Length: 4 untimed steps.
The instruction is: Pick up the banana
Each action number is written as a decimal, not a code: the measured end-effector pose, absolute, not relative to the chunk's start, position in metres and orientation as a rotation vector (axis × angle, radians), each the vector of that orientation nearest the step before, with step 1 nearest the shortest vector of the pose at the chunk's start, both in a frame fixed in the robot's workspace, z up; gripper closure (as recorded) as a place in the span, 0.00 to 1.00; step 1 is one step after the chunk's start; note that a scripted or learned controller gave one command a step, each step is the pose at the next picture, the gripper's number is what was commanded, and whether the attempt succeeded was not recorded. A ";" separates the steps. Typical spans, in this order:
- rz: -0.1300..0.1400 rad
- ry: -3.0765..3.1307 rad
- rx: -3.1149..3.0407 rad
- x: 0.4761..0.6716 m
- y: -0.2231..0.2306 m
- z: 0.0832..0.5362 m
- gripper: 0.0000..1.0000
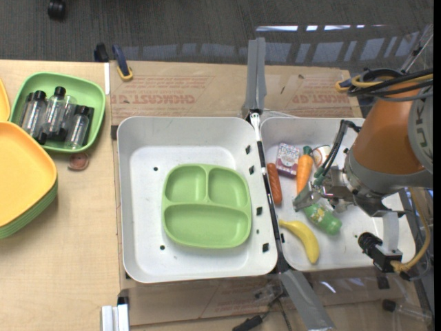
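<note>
The grey arm with its orange band (389,140) reaches in from the right, wrist bent down and leftward, its gripper (308,197) low over the right side.

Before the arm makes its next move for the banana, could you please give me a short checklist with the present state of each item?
1. Banana visible and lying free in the right bin: ok.
2. Tool placed over the banana: not ok; it sits above the green bottle, up-view of the banana.
3. Banana between the fingers: not ok; it lies apart on the bin floor.
4. Room around the banana: cannot tell for certain; the green bottle lies close to its upper end.
5. Other items away from the banana: ok; carrot and hot dog lie farther up.
</note>
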<state>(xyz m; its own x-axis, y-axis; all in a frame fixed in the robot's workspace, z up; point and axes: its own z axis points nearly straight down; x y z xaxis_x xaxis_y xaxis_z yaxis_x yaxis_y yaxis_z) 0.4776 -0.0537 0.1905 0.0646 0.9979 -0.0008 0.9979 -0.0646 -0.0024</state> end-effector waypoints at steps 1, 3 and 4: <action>0.003 -2.530 -1.859 0.478 -0.053 0.191 0.00; 0.002 -2.572 -1.802 0.478 -0.063 0.191 0.00; 0.000 -2.829 -1.365 0.477 -0.099 0.105 0.00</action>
